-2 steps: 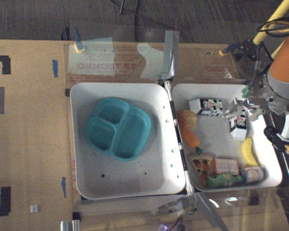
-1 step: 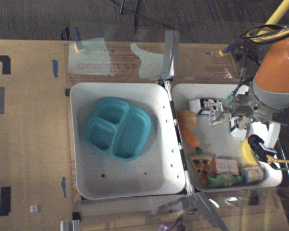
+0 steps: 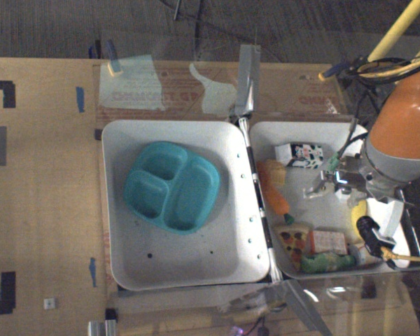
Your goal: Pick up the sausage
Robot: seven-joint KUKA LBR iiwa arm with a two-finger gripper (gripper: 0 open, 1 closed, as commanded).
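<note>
The pincer hanging over the middle of the right bin, at the end of a grey arm with an orange band, reaching in from the right. Released or clenched: impossible to tell from this slanted overhead angle.

To the left of the pincer and apart from it, the likely sausage: a stubby orange-brown piece lying along the right bin's left wall. Hard to make out at this size.

Touching its lower end, a carrot, pointing toward the bottom of the view. Just up and right of the sausage, a small white carton with dark markings.

Along the bottom wall of the same bin, a pizza slice, a pink square piece just beside it, and a green leafy piece below both. Near the right wall, a yellow piece, partly hidden by the robot.

In the left bin, a teal divided plate, tilted slightly, near the centre.

Both bins side by side on a pale wooden bench.
</note>
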